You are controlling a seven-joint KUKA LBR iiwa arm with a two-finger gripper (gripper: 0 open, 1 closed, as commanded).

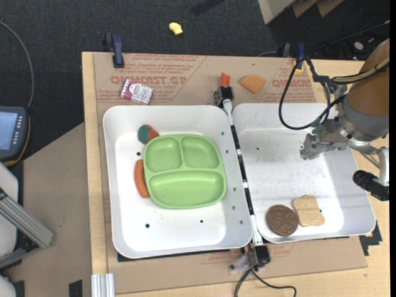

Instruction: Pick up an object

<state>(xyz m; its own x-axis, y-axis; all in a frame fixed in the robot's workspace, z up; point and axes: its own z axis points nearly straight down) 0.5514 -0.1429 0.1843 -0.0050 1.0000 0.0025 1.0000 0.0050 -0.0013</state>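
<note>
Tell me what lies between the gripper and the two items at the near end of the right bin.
Nothing visible: bare bin floor separates the gripper from the brown disc and the tan biscuit touching it.

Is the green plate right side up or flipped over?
Right side up. The green plate lies flat in the left bin, its three hollow sections facing up.

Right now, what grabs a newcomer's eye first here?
The green tray in the left bin, with an orange piece along its left edge. Then the brown disc and tan biscuit at the right bin's near edge, and the end effector above that bin.
</note>
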